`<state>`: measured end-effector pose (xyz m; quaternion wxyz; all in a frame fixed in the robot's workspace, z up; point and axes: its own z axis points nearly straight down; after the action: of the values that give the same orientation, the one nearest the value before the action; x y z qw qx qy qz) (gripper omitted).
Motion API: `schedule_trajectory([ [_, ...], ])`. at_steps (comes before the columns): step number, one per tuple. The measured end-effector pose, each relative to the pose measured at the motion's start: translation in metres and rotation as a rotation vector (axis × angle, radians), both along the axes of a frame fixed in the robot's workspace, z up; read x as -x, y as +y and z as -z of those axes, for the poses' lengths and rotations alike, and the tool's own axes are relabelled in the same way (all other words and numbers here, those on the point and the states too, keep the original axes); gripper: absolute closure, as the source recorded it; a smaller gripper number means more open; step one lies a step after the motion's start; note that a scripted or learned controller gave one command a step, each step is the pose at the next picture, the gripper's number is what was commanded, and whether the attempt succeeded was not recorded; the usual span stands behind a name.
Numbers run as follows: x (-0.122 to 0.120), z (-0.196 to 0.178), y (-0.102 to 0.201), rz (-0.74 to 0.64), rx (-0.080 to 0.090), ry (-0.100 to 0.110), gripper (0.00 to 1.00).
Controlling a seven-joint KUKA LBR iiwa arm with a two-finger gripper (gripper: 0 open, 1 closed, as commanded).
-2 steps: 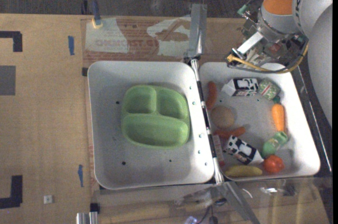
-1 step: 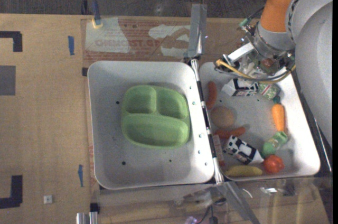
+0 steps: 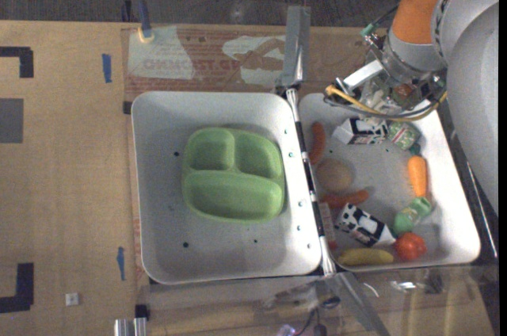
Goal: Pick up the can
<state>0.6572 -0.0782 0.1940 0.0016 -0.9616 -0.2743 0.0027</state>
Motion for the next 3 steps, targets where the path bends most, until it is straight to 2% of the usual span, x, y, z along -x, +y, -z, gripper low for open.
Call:
schedule_trajectory([
  [1,-0.001,-0.010,0.001,-0.003,0.000,0.000,1.00],
  [2,0.019,-0.089,0.015,-0.027,0.001,-0.006,1.00],
  [3,0.012,0.011,-0.006,0.039,0.001,-0.001,1.00],
])
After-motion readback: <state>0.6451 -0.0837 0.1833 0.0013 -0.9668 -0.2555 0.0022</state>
